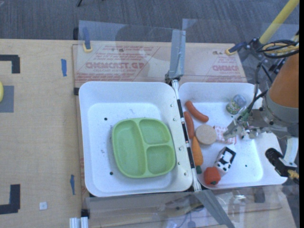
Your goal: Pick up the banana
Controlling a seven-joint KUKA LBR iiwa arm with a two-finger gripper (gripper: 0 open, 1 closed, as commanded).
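Camera view, looking down at a slant on two white bins set side by side. The left bin [88, 127] holds a green divided plate [143, 147]. The right bin [249, 167] holds a red sausage [196, 111], a carrot [196, 151] along its left wall, a round tan disc [206, 134], a black-and-white cow toy [225, 159] and a red-orange ball [212, 175].

The gripper [236, 128] hangs low over the middle of the right bin, just beside the tan disc. How far the claw is open, and whether it has hold of anything, cannot be told. Where the banana lies cannot be told either; it may be under the arm.

The likely risk is that the claw closes on the wrong thing, because the disc and sausage crowd close to it.
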